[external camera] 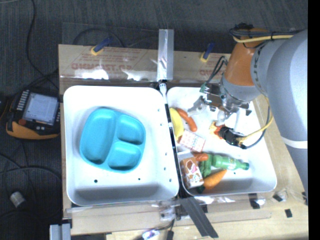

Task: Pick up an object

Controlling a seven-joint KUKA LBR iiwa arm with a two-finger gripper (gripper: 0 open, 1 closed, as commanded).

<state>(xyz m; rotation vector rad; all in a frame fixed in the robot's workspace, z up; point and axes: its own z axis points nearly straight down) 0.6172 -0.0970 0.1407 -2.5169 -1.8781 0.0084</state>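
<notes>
Camera view: claw [220,115], grip state unclear, hangs over right bin [260,176] beside sausage [187,119], banana [176,124], green bottle [227,163].

I see the left bin [75,184] holding a blue divided plate [112,139]. In the right bin [265,179], along its left wall, lie a banana [175,123], a sausage [186,119], a small carton [192,141], a green bottle [225,162], a carrot [214,179] and a snack box [191,173]. The gripper [222,115] hangs low over the bin's upper middle, arm [280,64] entering from the right.
</notes>
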